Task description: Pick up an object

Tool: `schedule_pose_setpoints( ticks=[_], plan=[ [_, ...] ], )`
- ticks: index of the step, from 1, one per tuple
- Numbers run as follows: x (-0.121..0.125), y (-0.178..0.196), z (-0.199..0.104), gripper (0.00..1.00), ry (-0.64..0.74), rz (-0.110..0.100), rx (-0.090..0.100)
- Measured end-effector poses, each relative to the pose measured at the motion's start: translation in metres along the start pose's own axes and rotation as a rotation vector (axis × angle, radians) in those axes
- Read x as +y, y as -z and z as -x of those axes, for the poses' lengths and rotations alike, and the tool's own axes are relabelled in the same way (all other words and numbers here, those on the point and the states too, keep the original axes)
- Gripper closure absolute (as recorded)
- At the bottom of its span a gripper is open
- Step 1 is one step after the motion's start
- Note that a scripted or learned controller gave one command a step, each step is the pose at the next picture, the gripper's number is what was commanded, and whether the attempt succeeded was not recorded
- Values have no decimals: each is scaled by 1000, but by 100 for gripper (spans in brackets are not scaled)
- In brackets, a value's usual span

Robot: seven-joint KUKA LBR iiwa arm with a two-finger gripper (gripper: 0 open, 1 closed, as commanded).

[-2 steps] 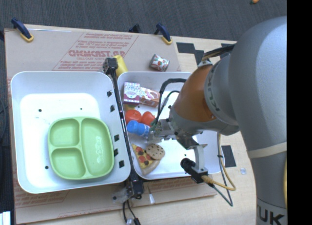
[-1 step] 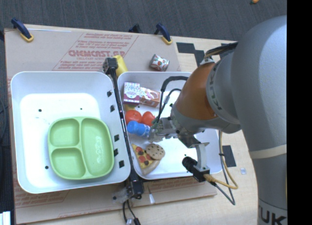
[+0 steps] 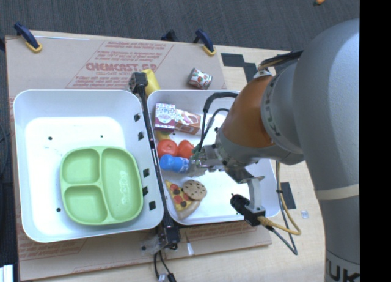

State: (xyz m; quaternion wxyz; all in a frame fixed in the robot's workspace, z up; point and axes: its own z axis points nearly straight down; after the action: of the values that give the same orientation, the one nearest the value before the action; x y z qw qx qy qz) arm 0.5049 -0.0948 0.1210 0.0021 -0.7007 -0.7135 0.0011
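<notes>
The grey arm (image 3: 317, 122) is looming nearest the lens, its orange band (image 3: 244, 118) hanging over the right bin (image 3: 211, 210). Below it the gripper (image 3: 198, 159) is sitting low beside the blue bottle (image 3: 173, 164) and red tomatoes (image 3: 176, 148); whether it is gripping anything cannot be told. Recommendation: centre on one item, avoiding the pizza slice (image 3: 181, 196) and cookie (image 3: 194, 189). Beyond, the left bin (image 3: 36, 109) is holding a green tray (image 3: 101, 184).

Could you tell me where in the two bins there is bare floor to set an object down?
The left bin has bare floor behind the green divided plate, toward its far wall. The right bin's left side is crowded: snack packet, red pieces, blue bottle, pizza slice and cookie, with the gripper there.
</notes>
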Motion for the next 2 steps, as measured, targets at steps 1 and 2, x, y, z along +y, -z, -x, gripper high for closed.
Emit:
schedule_pose_setpoints(
  ticks=[1, 2],
  plan=[
    [1, 10, 0, 100, 5, 1, 0],
    [2, 20, 0, 100, 12, 3, 0]
  ],
)
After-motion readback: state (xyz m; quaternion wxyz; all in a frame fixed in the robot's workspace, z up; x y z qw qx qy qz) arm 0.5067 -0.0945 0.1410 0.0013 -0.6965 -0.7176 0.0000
